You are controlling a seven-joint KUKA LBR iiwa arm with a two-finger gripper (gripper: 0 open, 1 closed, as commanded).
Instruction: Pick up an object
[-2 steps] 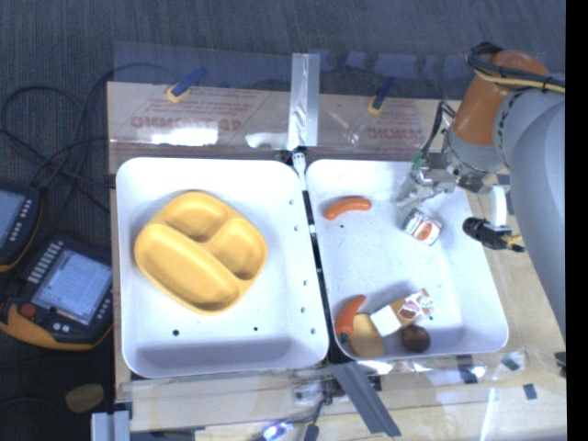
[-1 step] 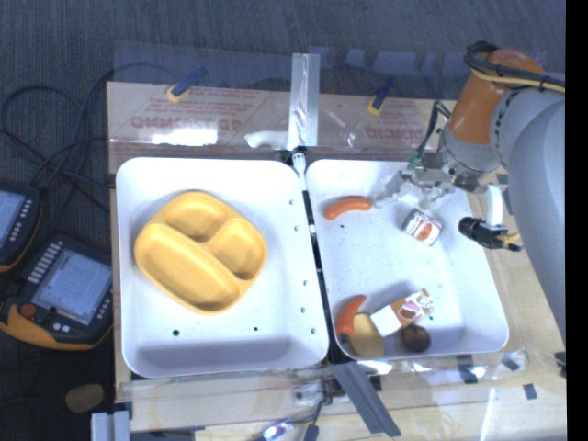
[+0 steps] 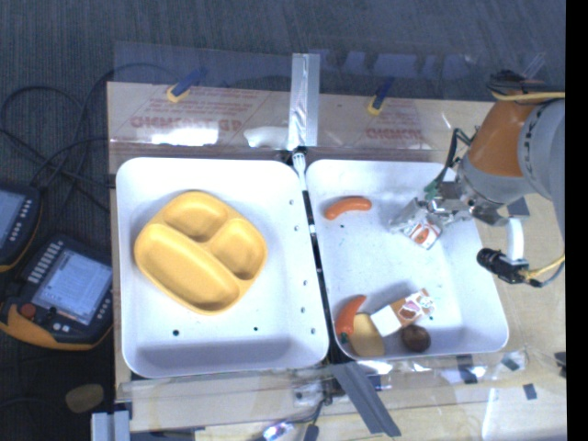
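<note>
In the right bin [image 3: 459,274], a small orange-and-white packet [image 3: 424,235] lies near the upper right part, just under the pincer [image 3: 432,211], and an orange sausage [image 3: 347,207] lies flat near the upper left corner. At the lower edge of this bin there is a group close together: a curved orange-red sausage [image 3: 347,314], a tan rounded piece [image 3: 367,335], a white-and-orange carton [image 3: 404,311] lying tilted, and a dark brown ball [image 3: 416,339]. The left bin [image 3: 156,352] holds a yellow divided tray [image 3: 200,250], lying open side up in the middle.
</note>
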